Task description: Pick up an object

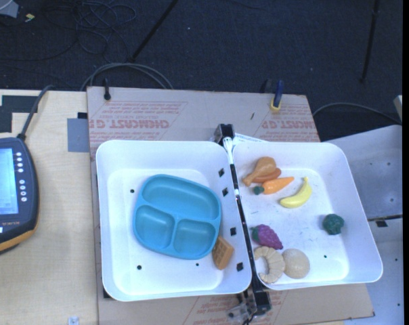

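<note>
The right bin holds toy food. A brown chicken drumstick lies at its back left, with an orange carrot and a yellow banana just in front of it. A dark green broccoli sits toward the right wall. Purple grapes, a beige ridged pastry and a pale round bun crowd the front left. In the left bin a blue divided plate lies flat, with a tan cracker against its front right edge.
The two bins meet along a centre divider with black clips. They rest on a cardboard sheet. A teach pendant lies on the wooden bench at the left. Cables run over the dark floor behind.
</note>
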{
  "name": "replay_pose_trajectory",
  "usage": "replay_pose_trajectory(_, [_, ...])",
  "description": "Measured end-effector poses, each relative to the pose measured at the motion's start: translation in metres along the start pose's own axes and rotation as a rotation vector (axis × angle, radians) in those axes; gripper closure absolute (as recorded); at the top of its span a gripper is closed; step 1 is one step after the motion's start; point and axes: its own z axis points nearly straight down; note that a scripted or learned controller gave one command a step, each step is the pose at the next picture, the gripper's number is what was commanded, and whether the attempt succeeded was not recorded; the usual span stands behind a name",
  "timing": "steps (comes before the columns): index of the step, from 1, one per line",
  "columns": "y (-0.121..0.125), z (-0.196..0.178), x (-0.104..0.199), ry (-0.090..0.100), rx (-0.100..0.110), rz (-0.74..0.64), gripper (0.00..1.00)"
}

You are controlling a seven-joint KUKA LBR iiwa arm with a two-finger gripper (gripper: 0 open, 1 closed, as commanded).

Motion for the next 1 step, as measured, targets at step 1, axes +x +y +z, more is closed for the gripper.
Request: replay_pose_trajectory(1, [-0.0453,0.0994,-0.0050,0.009,0.027,0.003,1.00])
